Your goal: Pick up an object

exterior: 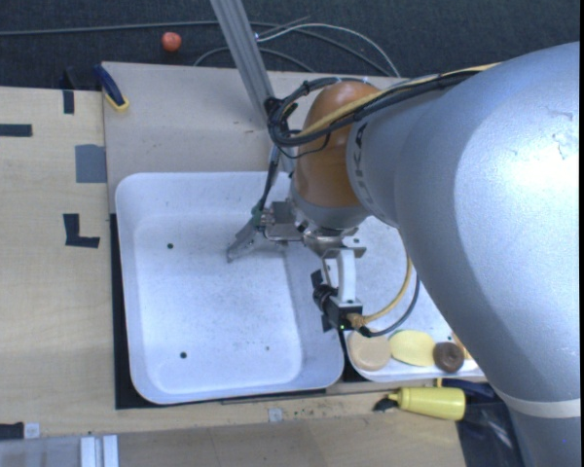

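Observation:
My gripper point(294, 261) hangs below the orange wrist band point(331, 149), over the ridge where the two bins meet. The left white bin point(175, 358) lies beneath and to its left. In the near corner of the right bin point(370, 377) lie a round tan piece point(370, 353), a yellow oval piece point(410, 346) and a small brown piece point(449, 357), just below and right of the gripper. The arm's grey body covers most of that bin. I see nothing held in the gripper.
A yellow-handled tool point(431, 402) lies on the bench in front of the right bin. A slanted metal pole point(237, 37) rises behind the bins. A blue and yellow item point(112, 88) sits at the bench's far left corner, an orange ball point(171, 40) beyond it.

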{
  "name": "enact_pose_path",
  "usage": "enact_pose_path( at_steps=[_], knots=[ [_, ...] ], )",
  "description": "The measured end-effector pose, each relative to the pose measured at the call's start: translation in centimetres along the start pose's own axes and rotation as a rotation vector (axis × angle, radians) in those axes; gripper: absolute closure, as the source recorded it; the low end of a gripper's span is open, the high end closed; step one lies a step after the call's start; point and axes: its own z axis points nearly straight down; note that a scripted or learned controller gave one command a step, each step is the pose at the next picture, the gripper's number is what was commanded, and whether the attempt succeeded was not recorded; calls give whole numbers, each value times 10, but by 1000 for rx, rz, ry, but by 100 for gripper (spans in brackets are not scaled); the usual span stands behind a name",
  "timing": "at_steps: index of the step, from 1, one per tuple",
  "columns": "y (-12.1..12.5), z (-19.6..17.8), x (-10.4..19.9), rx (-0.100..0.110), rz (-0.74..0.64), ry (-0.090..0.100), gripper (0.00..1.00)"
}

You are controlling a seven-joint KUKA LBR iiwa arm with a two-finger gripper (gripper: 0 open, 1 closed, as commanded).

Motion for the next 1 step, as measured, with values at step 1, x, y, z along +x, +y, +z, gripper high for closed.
enact_pose_path(
  at_steps=[1],
  knots=[
    [0, 1, 4, 1, 0, 0, 100]
  ],
)
